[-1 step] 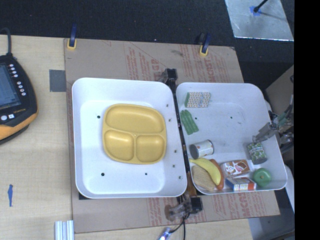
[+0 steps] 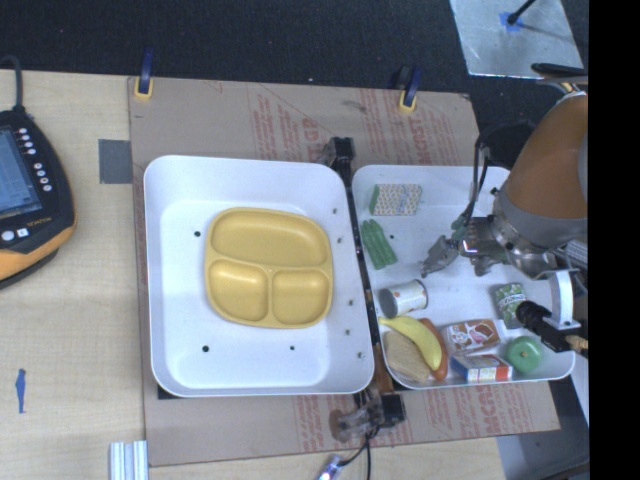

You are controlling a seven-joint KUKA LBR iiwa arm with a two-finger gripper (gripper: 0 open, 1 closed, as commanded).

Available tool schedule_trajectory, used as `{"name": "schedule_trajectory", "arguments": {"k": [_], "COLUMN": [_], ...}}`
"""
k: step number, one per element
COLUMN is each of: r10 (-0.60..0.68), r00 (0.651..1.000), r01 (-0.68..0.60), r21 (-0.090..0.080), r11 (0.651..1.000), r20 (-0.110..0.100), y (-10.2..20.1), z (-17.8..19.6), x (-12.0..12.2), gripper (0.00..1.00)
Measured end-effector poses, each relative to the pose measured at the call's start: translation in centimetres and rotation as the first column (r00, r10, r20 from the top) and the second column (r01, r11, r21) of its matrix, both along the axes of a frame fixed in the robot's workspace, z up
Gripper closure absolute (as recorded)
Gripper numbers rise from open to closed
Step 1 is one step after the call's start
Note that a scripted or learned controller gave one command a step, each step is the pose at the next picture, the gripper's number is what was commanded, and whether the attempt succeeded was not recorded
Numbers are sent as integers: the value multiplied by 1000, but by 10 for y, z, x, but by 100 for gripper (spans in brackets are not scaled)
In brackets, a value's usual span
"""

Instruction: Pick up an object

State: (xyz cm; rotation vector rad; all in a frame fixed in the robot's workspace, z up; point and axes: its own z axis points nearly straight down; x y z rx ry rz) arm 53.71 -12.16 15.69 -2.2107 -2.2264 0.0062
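Hovering over the right bin (image 2: 452, 180), hand (image 2: 440, 258) near its middle, arm (image 2: 545, 173) coming in from the right edge. Finger state: cannot tell at this angle, too small and dark against the white floor. Nothing visibly between them, so no grasp to report.

Task progress, judged from layout: early. No object lifted, everything resting on the bin floor. Descent, closing and lift all left to do.

Candidates in the right bin:
- green ridged piece (image 2: 378, 243), just left of the hand, lying flat
- patterned green-edged card (image 2: 397, 199), upper left area
- small white can (image 2: 405, 296), on its side, just below-left of the hand, apart from it
- banana (image 2: 420, 338) resting on a brown oval item (image 2: 402, 356) at the lower left corner
- snack packet (image 2: 470, 336) and a small carton (image 2: 482, 373) along the lower wall
- green ball-like toy (image 2: 523, 353) and a green packet (image 2: 510, 298) at lower right, near the wrist hardware

Closest to the hand: the can and the green ridged piece. Likely target one of those, but not certain.

Left bin (image 2: 165, 268) holding a yellow divided tray (image 2: 268, 266), well apart from the hand. Orange-edged pendant (image 2: 25, 203) on the table at far left.

Risk guess: can round and on its side, likely to roll if nudged off-centre.
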Motion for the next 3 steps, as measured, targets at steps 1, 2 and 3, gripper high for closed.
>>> {"name": "schedule_trajectory", "arguments": {"k": [1, 2, 3], "r10": [-3, -2, -4], "r00": [1000, 1000, 1000], "r01": [3, 2, 4], "r21": [-2, 2, -1], "r11": [1000, 1000, 1000], "r20": [1, 4, 1], "y": [-47, 76, 87], "z": [-66, 36, 35], "x": [38, 120, 70], "gripper": [0, 0, 0]}}
